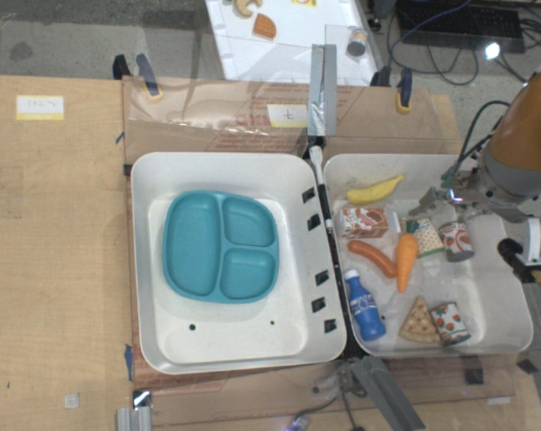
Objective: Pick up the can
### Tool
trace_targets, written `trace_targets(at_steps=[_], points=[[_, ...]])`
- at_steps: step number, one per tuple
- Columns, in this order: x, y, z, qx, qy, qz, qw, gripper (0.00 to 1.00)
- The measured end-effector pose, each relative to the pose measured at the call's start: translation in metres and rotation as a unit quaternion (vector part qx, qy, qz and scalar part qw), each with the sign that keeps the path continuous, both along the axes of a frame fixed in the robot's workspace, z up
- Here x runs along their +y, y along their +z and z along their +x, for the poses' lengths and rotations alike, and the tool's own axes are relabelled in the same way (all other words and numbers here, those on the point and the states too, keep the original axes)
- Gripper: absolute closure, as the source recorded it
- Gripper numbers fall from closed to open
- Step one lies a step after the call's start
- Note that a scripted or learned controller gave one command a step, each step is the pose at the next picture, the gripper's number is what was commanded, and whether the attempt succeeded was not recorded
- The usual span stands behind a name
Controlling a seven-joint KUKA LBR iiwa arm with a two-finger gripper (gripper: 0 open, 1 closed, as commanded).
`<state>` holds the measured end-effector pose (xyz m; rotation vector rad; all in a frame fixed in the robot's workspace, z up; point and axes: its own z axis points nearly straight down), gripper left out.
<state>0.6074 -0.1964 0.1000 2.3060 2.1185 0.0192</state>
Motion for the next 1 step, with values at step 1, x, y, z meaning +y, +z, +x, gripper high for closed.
trace_targets(at_steps=[1], points=[[0.0051, -0.0008, -0.0663, -0.001, -0.025, -0.0005, 0.9997, 0.00]])
